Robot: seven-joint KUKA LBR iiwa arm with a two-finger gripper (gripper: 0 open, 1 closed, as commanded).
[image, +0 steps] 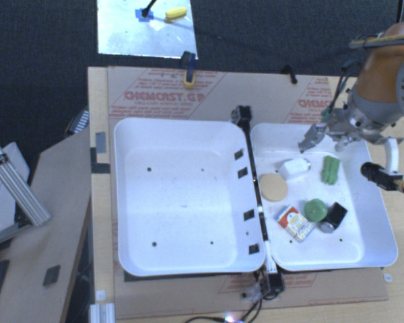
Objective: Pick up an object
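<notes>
Robot arm's end effector hovering over the upper part of the right bin, which holds six small objects.

The grey arm with its orange band enters from 3 o'clock; whether the end effector is spread or pressed together cannot be told, and nothing shows between its tips. In the right bin, a small white block lies just toward 7 o'clock of the end effector. A green ridged piece lies at 3 o'clock of the block. A tan round disc sits near the bin's left wall. Toward 6 o'clock lie an orange and white packet, a green round object and a black object, close together. The left bin sits beside it on the bench.
</notes>
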